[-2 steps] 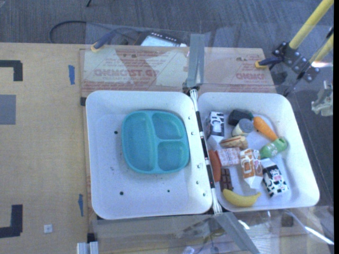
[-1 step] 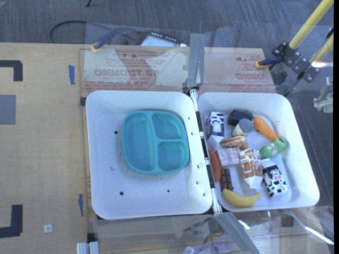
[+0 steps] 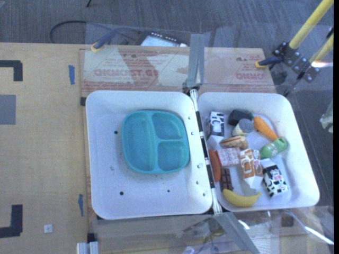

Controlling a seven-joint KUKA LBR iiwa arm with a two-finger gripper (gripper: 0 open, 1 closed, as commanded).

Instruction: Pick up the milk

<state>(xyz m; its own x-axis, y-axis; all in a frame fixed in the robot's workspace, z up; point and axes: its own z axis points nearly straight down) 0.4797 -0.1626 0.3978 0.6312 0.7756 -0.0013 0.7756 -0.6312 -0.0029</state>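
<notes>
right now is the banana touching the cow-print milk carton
Apart. The camera view shows a strip of white bin floor between the banana and the cow-print milk carton.

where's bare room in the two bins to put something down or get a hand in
Left bin: bare floor runs all around the blue plate, widest along the near edge and the left wall. Right bin: crowded. The carrot, banana and cow-print milk carton sit among packed items, leaving bare strips along the far wall and the right wall.

At the right edge, a pale grey sliver (image 3: 330,121) may be part of me; too small to tell.
</notes>
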